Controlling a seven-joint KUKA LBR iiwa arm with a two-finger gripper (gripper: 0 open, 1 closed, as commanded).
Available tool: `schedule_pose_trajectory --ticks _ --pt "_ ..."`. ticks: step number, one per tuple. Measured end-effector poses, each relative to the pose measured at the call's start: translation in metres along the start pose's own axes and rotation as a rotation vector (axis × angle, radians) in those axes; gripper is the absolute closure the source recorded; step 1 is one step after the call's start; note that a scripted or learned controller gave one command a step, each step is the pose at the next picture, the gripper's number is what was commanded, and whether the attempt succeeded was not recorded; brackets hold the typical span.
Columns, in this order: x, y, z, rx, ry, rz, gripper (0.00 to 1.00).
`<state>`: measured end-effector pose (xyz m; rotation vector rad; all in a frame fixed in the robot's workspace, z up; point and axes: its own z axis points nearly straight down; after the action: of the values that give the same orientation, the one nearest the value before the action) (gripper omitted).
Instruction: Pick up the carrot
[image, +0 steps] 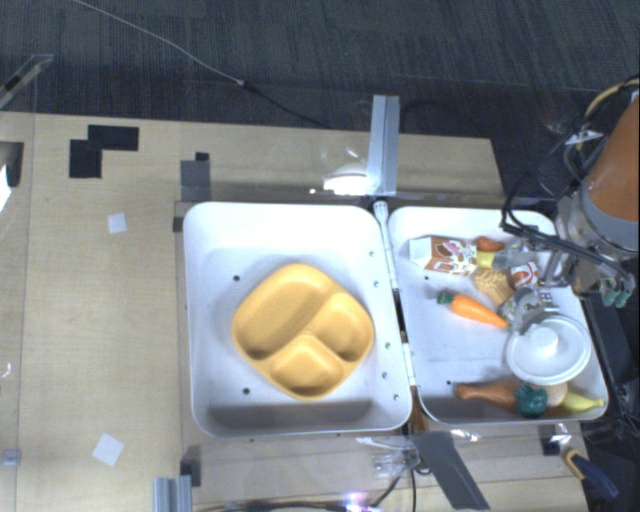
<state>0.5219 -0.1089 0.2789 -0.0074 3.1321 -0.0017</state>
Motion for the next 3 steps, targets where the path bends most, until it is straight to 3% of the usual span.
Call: schedule_pose_trajectory --ticks 1,2,3 --pt "-0.024 -0.01 0.167 -0.003 0.013 0.077 0.0" --pt "-0.034 0.011 0.19 0.001 -0.004 0.084 0.0" --pt "-0.037 0.013 0.177 0.001 -0.014 0.077 1.0"
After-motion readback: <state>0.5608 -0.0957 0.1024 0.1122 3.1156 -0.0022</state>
